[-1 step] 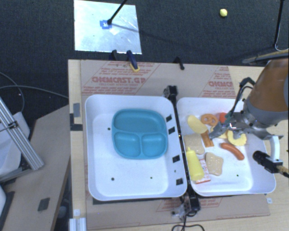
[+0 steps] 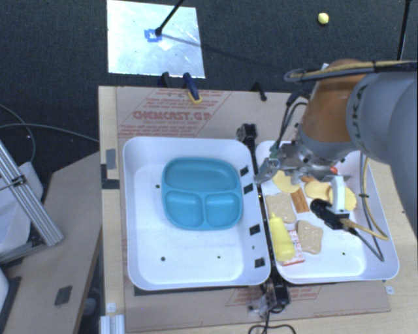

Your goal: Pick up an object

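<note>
Glossy yellow bottle [image 2: 281, 237] beside toast slices [image 2: 309, 236] — smooth blue compartment tray [image 2: 201, 194] leftward.

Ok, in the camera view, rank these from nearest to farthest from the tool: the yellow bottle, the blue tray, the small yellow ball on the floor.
Measured from the tool, at the right bin's upper left corner:
1. Yellow bottle, lower in the same bin.
2. Blue tray, in the left bin; close to the bottle's distance, slightly farther.
3. Yellow ball, on the dark floor beyond the bench.

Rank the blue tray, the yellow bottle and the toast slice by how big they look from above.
1. Blue tray, largest by far.
2. Yellow bottle.
3. Toast slice, close to the bottle, so this order is unsure.
</note>
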`<state>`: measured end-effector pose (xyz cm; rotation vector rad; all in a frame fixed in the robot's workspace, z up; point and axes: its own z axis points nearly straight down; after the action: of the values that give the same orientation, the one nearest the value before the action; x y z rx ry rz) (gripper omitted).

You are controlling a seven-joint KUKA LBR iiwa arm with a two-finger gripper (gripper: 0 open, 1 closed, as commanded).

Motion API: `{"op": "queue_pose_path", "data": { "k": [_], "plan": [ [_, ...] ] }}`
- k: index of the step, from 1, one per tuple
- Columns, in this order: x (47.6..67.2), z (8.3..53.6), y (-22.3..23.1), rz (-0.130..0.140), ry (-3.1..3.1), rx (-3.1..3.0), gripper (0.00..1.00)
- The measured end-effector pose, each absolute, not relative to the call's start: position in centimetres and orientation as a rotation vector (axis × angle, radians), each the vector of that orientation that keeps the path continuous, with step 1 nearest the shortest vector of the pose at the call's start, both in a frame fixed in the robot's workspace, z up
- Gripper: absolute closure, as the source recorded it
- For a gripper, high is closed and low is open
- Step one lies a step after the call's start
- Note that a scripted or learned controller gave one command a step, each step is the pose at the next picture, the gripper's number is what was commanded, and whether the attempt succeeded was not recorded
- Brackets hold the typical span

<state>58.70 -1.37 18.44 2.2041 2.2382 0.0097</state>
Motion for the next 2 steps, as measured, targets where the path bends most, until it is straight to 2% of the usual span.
{"op": "queue_pose_path", "data": {
  "k": [1, 2],
  "plan": [
    [58.57, 19.55, -2.14, 0.005, 2.225, 2.215, 1.0],
    [58.56, 19.51, -2.14, 0.005, 2.225, 2.216, 0.0]
  ]
}}
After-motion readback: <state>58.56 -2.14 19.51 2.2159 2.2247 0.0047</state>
